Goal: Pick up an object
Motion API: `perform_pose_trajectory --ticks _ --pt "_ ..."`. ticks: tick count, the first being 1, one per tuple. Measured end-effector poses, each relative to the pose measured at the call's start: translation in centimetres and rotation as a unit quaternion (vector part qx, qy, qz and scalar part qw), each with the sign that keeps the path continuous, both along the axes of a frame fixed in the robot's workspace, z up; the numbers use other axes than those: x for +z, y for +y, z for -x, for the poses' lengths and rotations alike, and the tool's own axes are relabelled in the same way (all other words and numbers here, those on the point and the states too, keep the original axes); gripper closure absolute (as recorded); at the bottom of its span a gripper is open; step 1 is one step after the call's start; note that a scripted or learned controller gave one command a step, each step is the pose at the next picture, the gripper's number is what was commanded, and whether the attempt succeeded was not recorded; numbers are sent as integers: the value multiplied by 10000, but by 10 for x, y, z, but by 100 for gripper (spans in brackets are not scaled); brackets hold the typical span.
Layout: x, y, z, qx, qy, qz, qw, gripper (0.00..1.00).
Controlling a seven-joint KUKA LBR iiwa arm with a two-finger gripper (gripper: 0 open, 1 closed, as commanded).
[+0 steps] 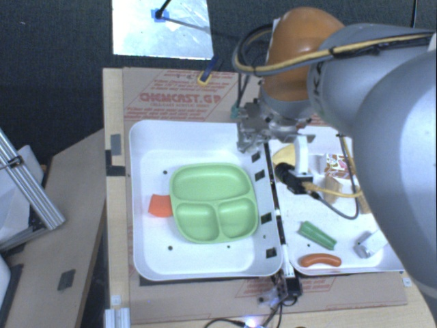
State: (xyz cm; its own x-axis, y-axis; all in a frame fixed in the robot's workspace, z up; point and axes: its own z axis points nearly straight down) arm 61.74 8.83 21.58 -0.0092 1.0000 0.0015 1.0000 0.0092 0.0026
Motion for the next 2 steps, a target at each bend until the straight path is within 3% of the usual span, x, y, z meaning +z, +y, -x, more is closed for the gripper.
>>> perform_pose_trajectory --ticks 2 --pt "19 3 7 -13 3 3 10000 100"
